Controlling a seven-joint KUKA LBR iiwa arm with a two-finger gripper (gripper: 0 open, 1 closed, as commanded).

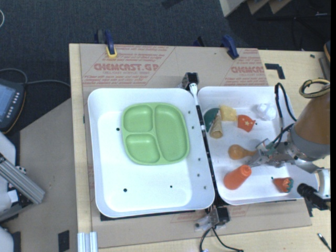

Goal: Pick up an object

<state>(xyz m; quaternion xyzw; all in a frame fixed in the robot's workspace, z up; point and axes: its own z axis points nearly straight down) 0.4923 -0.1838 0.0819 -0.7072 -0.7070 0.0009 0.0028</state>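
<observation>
While gripper (264, 155) hung low in right bin (247, 196), finger state could not be told, nothing seen clamped; tan pear-shaped piece (239, 151) lay just beside its tip, orange carrot-like piece (236, 177) near below; risk: rounded toy nudged aside, rolling away, jaws closing on air

green tray (156, 133) — left bin (105, 156) | tool (265, 155) — right bin (236, 94), beside pear-shaped toy (239, 151)

Arm (315, 125) cut off at right edge; gripper (264, 154) finger state unclear.
</observation>
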